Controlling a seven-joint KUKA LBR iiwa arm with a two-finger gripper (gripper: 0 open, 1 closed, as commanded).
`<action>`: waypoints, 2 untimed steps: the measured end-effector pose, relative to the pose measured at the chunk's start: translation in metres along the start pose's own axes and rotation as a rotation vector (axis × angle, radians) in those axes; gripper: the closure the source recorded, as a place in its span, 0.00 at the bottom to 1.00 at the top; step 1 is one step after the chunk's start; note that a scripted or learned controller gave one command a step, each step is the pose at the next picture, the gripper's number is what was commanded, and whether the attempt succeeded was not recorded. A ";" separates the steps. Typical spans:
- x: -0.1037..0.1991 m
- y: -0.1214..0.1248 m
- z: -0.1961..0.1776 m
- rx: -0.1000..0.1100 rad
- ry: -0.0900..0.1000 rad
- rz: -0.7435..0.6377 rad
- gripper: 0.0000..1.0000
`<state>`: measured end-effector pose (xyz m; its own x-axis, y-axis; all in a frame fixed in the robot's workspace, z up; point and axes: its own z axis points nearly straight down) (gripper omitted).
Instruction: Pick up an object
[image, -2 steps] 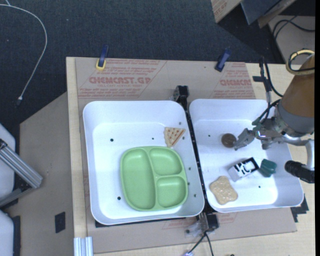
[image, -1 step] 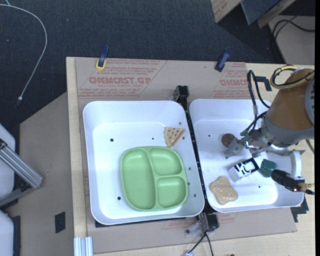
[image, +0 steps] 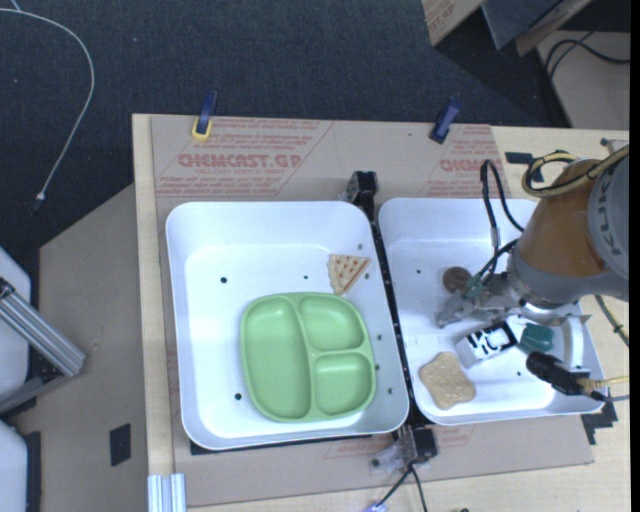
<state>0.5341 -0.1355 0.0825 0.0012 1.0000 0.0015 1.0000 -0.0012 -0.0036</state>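
My gripper (image: 452, 308) is low in the right bin (image: 425, 235), near its middle, with the orange-banded wrist behind it to the right. A small round brown object (image: 456, 278) lies just beyond the gripper's tip, very close to it. A tan toast-shaped piece (image: 446, 380) lies toward the front of the same bin, apart from the gripper. In the left bin (image: 200, 250), a tan triangular cracker (image: 346, 270) rests near the right wall. I see nothing held by the gripper.
A green divided plate (image: 305, 355) takes up the middle and front of the left bin. A white-and-black block (image: 487, 341) and a teal part (image: 536, 336) sit under the wrist. Cables loop over the right bin's far side.
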 end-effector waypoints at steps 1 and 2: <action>0.000 0.001 -0.012 -0.005 -0.002 0.000 1.00; -0.005 -0.006 -0.070 -0.010 -0.004 0.000 1.00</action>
<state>0.5283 -0.1405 0.1527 0.0009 1.0000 -0.0025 1.0000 -0.0009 0.0063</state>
